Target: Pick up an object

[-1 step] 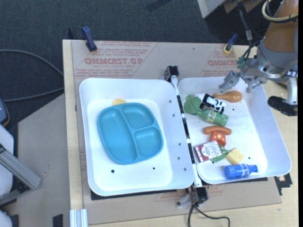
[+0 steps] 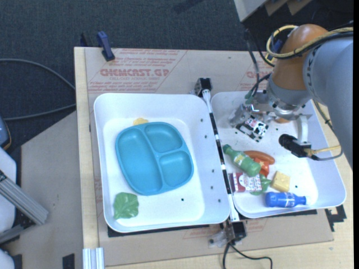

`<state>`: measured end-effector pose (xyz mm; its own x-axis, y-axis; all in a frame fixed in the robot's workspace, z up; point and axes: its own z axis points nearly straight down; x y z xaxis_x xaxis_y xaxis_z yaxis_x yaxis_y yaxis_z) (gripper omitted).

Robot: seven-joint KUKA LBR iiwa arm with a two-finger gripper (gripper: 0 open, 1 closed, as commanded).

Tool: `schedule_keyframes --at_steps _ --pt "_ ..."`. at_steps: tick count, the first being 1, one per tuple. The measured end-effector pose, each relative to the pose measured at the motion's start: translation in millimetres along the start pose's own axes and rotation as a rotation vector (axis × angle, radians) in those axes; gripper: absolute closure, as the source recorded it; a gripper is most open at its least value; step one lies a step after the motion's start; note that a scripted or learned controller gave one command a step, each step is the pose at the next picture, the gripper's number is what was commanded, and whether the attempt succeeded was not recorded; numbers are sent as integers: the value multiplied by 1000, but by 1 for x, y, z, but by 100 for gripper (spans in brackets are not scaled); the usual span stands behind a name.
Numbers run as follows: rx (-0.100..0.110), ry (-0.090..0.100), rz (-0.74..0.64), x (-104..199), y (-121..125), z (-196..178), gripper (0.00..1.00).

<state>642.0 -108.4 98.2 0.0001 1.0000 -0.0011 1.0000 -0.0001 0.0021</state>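
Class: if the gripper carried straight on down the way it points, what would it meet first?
Probably the bare floor of the right bin: the gripper points down at its upper part, away from the green bottle. Depth is unclear.

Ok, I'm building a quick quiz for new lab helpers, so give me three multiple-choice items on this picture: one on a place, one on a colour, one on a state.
1. Where does the blue tray lie?
A. left bin
B. right bin
C. on the bare bench

2. What colour is the bottle at the right bin's near edge?
A. red
B. blue
C. white

3. How does the green bottle sit?
A. upright
B. on its side
C. upside down on the tray

Answers:
1. A, since the tray fills the middle of the left bin, with a green leafy toy near its corner.
2. B, its body is blue with a white cap end.
3. B, it lies flat on the bin floor beside an orange piece.
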Motion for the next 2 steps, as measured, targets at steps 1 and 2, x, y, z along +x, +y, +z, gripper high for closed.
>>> schedule_keyframes --at_steps 1,2 --pt "0 1 0 1 0 -9 100" --pt "0 2 -2 69 25 -87 100"
